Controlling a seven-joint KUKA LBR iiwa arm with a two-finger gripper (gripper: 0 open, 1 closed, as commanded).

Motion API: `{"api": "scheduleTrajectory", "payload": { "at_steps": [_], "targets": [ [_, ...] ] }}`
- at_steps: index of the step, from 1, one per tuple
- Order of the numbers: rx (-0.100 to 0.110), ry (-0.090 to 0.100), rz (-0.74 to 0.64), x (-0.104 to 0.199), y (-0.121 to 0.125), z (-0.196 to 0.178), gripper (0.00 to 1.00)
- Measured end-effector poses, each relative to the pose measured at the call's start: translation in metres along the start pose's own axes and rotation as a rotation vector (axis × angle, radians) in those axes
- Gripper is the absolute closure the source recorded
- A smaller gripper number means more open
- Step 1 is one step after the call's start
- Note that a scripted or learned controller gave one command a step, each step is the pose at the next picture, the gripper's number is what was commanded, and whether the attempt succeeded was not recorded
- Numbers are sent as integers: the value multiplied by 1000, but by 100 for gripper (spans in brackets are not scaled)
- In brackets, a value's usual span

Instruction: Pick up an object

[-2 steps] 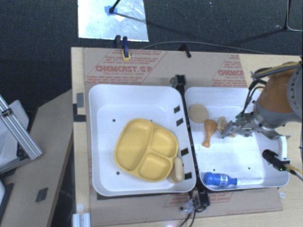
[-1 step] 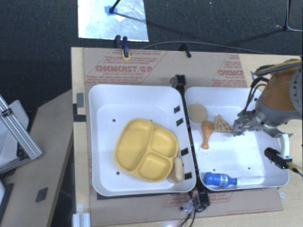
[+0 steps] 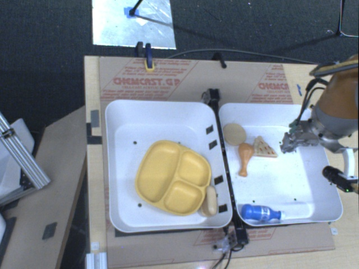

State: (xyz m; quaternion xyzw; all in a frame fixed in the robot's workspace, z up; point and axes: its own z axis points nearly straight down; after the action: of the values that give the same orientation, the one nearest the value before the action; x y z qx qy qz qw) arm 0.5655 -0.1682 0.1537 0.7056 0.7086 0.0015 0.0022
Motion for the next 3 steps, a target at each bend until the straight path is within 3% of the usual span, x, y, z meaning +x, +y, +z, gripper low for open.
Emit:
{"api": "scheduleTrajectory", "payload": {
  "at_steps": [1,3],
  "targets": [
    [-1,-1,0,0,2,-54,100],
    [3,3,-6,99,6,-70,100]
  ]
}}
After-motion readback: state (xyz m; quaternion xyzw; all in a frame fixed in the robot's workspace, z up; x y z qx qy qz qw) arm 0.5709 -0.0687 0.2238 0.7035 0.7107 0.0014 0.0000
